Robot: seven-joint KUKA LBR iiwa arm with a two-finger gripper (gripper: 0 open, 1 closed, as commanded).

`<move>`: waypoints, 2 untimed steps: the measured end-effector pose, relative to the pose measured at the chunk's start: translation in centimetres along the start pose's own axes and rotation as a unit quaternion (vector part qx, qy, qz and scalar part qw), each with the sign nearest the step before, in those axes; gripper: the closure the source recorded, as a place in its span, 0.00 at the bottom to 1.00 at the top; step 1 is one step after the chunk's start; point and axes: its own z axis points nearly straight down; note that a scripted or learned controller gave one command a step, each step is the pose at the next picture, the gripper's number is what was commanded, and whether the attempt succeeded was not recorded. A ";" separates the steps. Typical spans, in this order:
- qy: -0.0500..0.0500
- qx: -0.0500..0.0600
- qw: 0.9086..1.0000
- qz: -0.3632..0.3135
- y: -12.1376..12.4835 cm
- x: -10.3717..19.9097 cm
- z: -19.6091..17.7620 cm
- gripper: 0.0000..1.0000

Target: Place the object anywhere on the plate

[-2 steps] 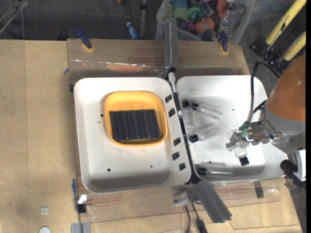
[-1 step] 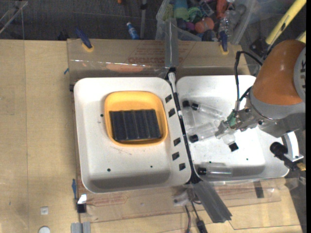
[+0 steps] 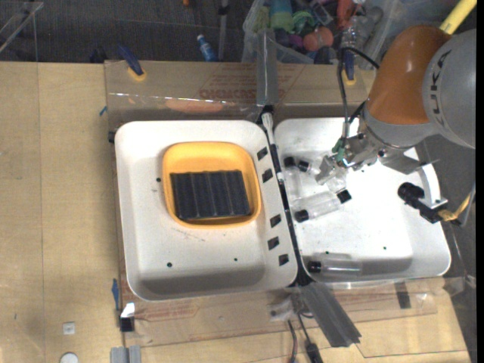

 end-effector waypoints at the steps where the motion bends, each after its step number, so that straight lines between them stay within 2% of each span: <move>1: 0.000 0.000 1.000 -0.012 5.1 0.9 0.0 1.00; 2: -0.001 -0.001 0.997 -0.072 8.1 2.0 -0.9 1.00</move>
